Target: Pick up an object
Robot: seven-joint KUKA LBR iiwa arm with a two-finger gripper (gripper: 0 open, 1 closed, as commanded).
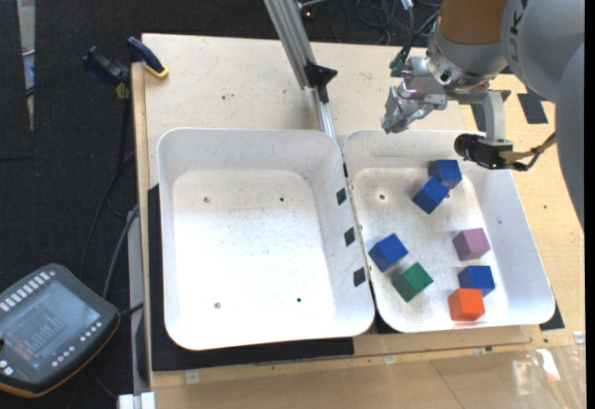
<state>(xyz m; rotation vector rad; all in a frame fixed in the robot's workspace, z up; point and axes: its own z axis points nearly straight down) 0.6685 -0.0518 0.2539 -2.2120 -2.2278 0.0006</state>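
The hand (402, 116) is seen above the right bin's (521, 240) far rim – its state cannot be told – and a descent here could be wasted on bare rim, the blue blocks (437, 186) lying nearer.

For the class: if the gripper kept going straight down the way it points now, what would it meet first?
Probably bare floor at the far end of the right bin; the gripper hangs above that spot, apart from the blocks. Depth is uncertain.
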